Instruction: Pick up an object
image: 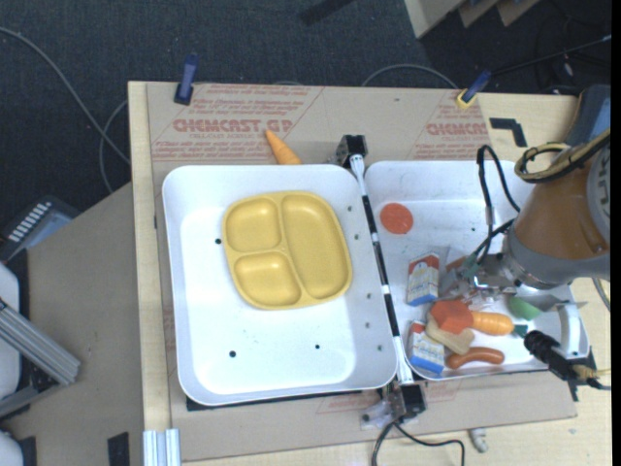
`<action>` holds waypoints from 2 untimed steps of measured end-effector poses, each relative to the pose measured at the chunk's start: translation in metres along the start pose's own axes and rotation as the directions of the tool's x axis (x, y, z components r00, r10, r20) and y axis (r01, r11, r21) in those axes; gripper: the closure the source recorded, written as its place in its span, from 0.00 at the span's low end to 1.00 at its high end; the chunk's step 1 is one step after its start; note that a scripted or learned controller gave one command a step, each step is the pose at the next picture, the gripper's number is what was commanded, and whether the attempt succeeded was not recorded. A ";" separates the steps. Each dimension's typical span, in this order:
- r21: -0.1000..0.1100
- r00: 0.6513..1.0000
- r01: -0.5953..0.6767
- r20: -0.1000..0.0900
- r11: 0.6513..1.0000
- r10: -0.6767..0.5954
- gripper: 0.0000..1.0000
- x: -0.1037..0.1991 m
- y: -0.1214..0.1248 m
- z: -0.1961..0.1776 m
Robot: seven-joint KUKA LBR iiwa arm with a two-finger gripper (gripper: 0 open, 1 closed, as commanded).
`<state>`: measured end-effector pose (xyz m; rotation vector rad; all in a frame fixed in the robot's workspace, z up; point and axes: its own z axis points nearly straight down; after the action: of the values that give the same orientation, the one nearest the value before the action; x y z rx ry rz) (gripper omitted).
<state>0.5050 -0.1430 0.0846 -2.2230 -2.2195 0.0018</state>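
My gripper [462, 280] is down in the right bin [437, 178], among a pile of toy food at the bin's front. Just left of it stands a small white and red carton [421, 281]. Below it lie a red tomato-like piece [448, 313], an orange carrot [492, 323], a tan piece [450, 338], a red sausage [474, 359] and a blue and white carton [424, 353]. A green piece [524, 309] peeks out under the wrist. An orange-red disc [396, 218] lies alone farther back. I see nothing lifted off the bin floor.
The left bin [194, 289] holds a yellow divided plate [287, 249]. An orange carrot-like piece [282, 149] lies on the bench behind that bin. Cables loop over the arm [563, 221] at the right bin's far side.
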 end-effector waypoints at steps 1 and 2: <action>-0.002 1.000 0.003 -0.001 1.000 -0.003 0.00 0.022 0.066 0.000; -0.001 1.000 0.001 0.000 1.000 -0.001 0.00 0.024 0.027 0.000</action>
<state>0.5318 -0.1187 0.0848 -2.2226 -2.2212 0.0009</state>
